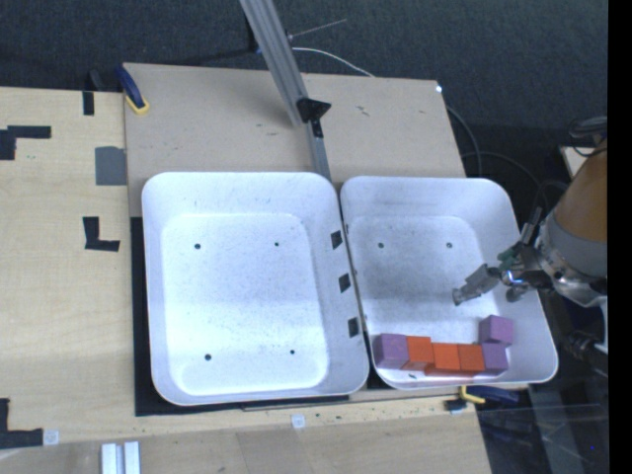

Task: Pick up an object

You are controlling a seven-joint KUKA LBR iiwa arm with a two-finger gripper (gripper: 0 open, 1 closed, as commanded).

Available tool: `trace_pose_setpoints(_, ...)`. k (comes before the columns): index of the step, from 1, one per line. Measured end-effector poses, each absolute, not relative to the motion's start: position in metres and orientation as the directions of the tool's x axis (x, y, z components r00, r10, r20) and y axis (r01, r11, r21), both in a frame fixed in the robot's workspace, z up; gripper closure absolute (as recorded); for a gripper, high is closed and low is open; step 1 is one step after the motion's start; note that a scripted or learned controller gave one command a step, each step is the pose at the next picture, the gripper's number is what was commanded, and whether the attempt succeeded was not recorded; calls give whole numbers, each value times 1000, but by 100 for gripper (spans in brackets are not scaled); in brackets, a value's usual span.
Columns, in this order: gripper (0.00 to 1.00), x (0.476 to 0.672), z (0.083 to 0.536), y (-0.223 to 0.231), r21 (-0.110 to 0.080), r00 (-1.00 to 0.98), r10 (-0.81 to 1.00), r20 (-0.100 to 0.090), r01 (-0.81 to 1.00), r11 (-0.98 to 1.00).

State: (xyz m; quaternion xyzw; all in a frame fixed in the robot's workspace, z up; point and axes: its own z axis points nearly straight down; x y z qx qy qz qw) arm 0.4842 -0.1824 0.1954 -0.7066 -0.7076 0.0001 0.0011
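Several blocks lie in a row along the near wall of the right bin (434,197): a purple block (392,349) at the left, orange blocks (446,357) in the middle, and two purple blocks (498,330) stacked at the right end. My gripper (489,284) reaches in over the bin's right rim and hangs just above and behind the right-hand purple blocks. It is open, and nothing sits between its fingers (466,291). The arm's orange band (591,200) is at the right edge.
The left bin (237,191) stands beside the right one, and a slanted metal rail (281,52) rises behind their shared edge. A blue and yellow clamp (489,395) lies on the bench in front of the right bin. Cables run behind the bins.
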Motion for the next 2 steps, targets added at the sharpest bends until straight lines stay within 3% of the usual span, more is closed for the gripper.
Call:
trace_pose_setpoints(1, 0, 508, 89, -182, -3, -1, 1000, 0, 1000, 1)
trace_pose_setpoints(2, 0, 491, 92, -188, -4, 0, 1000, 0, 1000, 0)
